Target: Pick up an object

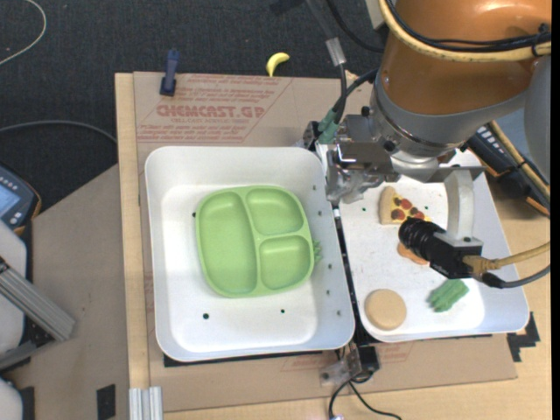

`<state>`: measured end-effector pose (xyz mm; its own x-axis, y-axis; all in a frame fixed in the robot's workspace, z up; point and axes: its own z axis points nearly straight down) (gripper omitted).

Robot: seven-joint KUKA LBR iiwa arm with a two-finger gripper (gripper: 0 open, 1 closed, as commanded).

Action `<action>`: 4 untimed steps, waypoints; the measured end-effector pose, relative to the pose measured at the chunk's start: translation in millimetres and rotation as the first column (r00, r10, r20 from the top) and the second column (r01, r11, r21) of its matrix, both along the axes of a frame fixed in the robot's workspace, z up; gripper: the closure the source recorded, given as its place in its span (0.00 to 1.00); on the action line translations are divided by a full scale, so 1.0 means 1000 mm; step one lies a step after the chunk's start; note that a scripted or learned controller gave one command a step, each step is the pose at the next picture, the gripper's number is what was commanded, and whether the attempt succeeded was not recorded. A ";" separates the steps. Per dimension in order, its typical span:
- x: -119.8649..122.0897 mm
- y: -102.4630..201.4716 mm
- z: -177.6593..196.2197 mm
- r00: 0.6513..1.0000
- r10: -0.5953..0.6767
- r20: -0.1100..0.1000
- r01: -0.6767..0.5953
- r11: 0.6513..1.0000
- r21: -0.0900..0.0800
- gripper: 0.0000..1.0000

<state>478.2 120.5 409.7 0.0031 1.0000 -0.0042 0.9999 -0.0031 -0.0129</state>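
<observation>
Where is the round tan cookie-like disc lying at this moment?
The round tan disc lies in the right white bin, near its front left corner, left of the small green toy piece.

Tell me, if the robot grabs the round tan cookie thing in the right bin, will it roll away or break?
The round tan cookie lies flat on the right bin floor, so it probably won't roll; a push would likely slide it. It looks like a smooth toy, probably stiff and light, so unlikely to break. Its low rounded edge may slip from the hand.
</observation>
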 end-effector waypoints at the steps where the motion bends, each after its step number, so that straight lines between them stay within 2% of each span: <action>1: 0.002 0.001 0.018 1.000 0.004 0.016 -0.004 1.000 0.004 1.00; 2: 0.002 0.001 0.028 1.000 0.004 0.018 -0.004 1.000 0.004 1.00; 3: 0.000 -0.058 -0.078 1.000 -0.004 0.001 0.004 1.000 0.001 1.00; 4: 0.000 -0.004 -0.086 1.000 0.008 0.008 -0.008 1.000 0.005 1.00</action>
